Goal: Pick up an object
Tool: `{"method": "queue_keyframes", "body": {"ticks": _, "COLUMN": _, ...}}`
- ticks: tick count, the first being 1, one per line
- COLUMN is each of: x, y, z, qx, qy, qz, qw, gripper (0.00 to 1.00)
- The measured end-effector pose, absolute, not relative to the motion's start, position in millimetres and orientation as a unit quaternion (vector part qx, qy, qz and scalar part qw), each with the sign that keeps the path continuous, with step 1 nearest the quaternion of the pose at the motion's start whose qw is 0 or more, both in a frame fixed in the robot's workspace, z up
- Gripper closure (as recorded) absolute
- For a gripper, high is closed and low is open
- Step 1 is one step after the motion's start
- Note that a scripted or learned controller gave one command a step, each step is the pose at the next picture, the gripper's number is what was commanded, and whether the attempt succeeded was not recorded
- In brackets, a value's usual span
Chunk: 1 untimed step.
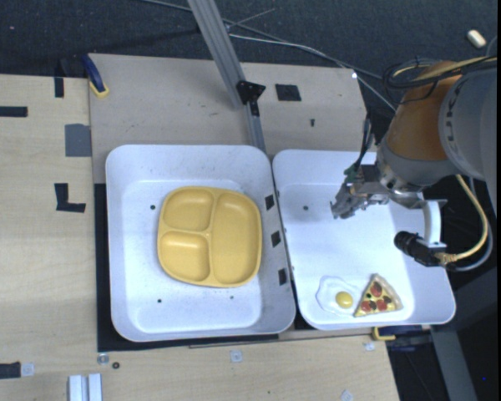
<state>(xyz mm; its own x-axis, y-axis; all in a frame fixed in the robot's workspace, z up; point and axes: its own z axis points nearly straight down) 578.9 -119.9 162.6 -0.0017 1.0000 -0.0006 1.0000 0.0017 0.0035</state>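
End effector [348, 203] hovers over the upper part of the right bin [317, 249], nothing visibly between its tips; grip state, cannot tell. Candidates, fried egg [337, 295] and pizza slice [377, 297], lie side by side at that bin's near edge. Yellow divided plate [209, 235] fills left bin [134, 249]. Best: shift toward the near edge, centre over one flat toy, descend low.

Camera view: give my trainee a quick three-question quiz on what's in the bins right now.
1. True or false: the yellow plate lies in the left bin.
2. Which lies nearer the right bin's near edge: A) the gripper, B) the pizza slice?
3. What lies just left of the pizza slice?

Key: 1 true. 2 B. 3 the fried egg.
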Motion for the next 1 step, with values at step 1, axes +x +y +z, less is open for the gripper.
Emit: {"method": "queue_keyframes", "body": {"ticks": 1, "x": 578.0, "y": -116.5, "z": 225.5, "qx": 0.706, "qy": 0.708, "qz": 0.0013, "qw": 0.002, "gripper": 1.00}}
